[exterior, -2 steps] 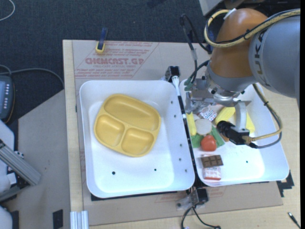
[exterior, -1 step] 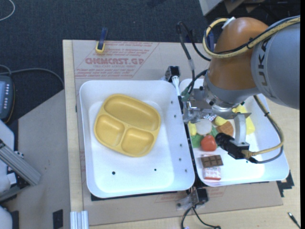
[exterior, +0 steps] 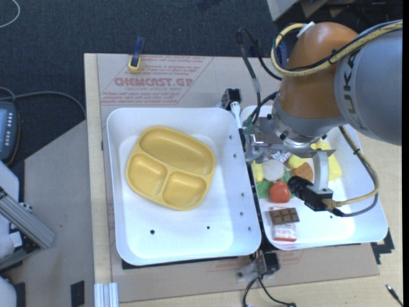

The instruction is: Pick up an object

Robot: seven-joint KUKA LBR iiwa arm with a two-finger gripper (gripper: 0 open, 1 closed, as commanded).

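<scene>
Arm: grey, orange-banded, reaching over the right bin, its wrist low above the toy pile.
Jaws: hidden beneath the wrist; cannot tell how they stand or whether they have hold of anything.
Right bin: red tomato, chocolate bar, white piece, yellow bits, crowded together.
Left bin: yellow divided plate, lying tilted.
Bench: cardboard-covered, printed red.

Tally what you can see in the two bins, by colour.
Yellow: 2, divided plate in the left bin, yellow item partly hidden by the arm
Red: 1, tomato-like piece
Brown: 1, chocolate bar
White: 1, round piece
Total: 5 visible
</scene>
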